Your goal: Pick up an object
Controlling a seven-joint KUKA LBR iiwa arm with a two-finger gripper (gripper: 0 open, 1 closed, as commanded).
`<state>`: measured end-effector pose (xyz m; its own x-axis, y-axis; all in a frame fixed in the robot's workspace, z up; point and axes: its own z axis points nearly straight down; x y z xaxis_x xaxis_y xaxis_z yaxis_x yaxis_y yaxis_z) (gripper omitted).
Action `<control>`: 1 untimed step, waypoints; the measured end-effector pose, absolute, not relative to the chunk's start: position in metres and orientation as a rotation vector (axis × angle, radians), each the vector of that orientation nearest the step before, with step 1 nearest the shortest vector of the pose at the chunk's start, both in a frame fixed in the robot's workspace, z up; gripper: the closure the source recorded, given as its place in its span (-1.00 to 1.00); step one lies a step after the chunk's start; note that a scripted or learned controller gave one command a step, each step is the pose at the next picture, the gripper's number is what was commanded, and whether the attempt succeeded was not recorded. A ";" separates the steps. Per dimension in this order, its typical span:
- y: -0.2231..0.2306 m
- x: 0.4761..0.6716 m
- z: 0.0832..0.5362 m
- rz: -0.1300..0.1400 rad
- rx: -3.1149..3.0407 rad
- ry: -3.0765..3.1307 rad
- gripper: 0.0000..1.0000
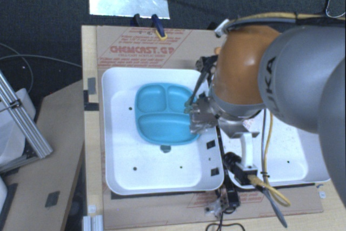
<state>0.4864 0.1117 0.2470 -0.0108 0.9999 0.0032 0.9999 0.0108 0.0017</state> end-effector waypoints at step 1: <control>0.090 0.550 0.438 -0.030 -2.227 -2.237 1.00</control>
